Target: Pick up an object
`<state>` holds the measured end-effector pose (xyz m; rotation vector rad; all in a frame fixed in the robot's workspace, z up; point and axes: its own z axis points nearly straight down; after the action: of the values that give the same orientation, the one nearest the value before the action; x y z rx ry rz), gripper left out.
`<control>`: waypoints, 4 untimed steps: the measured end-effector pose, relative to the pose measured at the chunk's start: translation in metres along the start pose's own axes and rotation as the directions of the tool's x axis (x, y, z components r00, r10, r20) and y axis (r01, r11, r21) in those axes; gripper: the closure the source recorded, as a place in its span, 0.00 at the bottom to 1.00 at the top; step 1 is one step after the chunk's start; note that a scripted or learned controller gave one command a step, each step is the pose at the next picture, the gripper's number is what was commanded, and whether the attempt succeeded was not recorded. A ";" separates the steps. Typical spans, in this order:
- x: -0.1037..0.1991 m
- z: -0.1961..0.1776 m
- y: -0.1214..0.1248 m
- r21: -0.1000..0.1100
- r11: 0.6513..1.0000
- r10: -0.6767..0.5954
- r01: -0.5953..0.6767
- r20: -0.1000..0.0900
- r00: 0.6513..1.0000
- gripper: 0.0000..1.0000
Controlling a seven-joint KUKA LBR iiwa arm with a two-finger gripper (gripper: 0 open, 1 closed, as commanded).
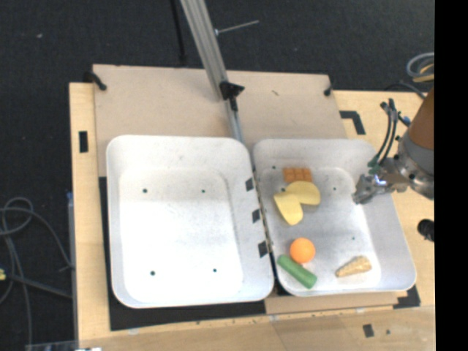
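Camera view, single frame, looking down at a slant on the pale wooden surface (183, 97) with two shallow white plastic bins side by side. Left white bin (124, 159): bare speckled floor with a few small dark dots. Right white bin (387, 258): holds all the loose items.

Contents of the right bin:
- small brown waffle-patterned block (297, 175), far side, left of centre;
- pale yellow rounded piece (297, 201), just nearer than the brown block and close to it, possibly touching; whether it is one piece or two overlapping I cannot tell;
- orange ball (302, 251), nearer again, apart from the yellow piece;
- green cylinder (297, 272), lying tilted at the near left corner, just beside the orange ball;
- tan wedge-shaped piece (354, 267), near side, right of the ball and well apart from it.

Grey arm (418, 159) enters from the right, over the right bin's right rim. Pincer (364, 191) sits above the bin's right part, right of the yellow piece and apart from every item. Nothing is seen between its fingers. Spread or pressed together: cannot tell at this resolution.

A grey metal rail (205, 39) runs from the far edge down towards the gap between the bins.
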<state>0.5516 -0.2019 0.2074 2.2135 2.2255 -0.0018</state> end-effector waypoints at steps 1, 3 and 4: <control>0.043 -0.008 0.018 -0.002 1.000 -0.001 0.001 -0.003 1.000 1.00; 0.140 -0.009 0.046 -0.001 1.000 -0.002 0.002 -0.003 1.000 1.00; 0.193 -0.011 0.064 -0.001 1.000 -0.002 0.002 -0.004 1.000 1.00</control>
<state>0.6150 -0.0085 0.2176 2.2126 2.2294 0.0042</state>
